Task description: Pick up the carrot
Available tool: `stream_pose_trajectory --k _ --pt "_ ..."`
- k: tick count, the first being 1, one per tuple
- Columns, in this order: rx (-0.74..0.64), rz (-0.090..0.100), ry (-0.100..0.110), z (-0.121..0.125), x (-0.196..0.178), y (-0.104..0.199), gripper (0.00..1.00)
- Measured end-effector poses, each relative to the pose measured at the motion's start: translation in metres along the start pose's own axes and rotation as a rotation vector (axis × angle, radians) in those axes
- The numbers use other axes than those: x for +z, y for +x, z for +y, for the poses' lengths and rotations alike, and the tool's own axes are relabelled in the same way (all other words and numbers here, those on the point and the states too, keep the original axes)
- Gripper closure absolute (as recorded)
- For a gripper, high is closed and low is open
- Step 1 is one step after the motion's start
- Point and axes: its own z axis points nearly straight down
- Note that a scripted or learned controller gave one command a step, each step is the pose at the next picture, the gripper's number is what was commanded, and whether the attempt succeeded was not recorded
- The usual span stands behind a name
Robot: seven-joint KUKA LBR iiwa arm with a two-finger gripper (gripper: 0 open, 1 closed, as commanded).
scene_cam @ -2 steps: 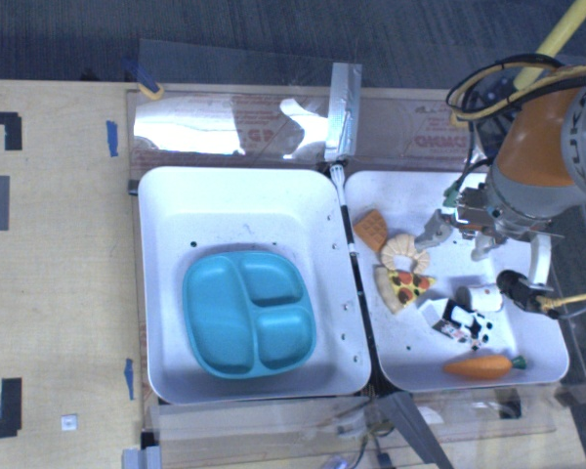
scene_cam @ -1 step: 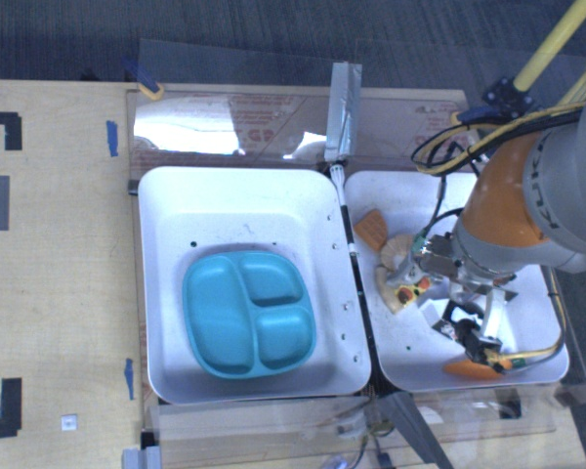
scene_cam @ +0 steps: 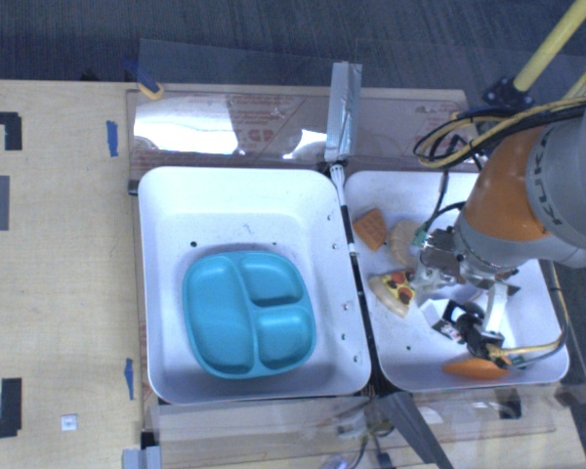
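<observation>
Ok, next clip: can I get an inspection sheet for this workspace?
Surface: left bin and right bin side by side on a wooden bench.
Job's things: carrot lies at the right bin's front edge, not gripped.
Clutter: blue plate in the left bin; waffle and pizza slice in the right bin.
Grippers: gripper over the right bin, beside the pizza slice, apart from the carrot.
Cables: yellow and black cables loop behind the right bin.
Surroundings: dark floor; yellow pole.
</observation>
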Motion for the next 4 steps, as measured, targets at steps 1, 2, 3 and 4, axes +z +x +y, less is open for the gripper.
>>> stream_pose_trajectory --k 1,2,3,4 --pt "0.001 -0.001 0.002 -0.001 0.001 -0.001 0.0" --pt "-0.343 -0.004 0.016 -0.053 -0.084 -0.01 0.0" --pt "-0.464 -0.002 0.021 -0.065 -0.083 0.026 0.0" --pt "-0.423 -0.003 0.016 -0.028 -0.124 0.058 0.0"
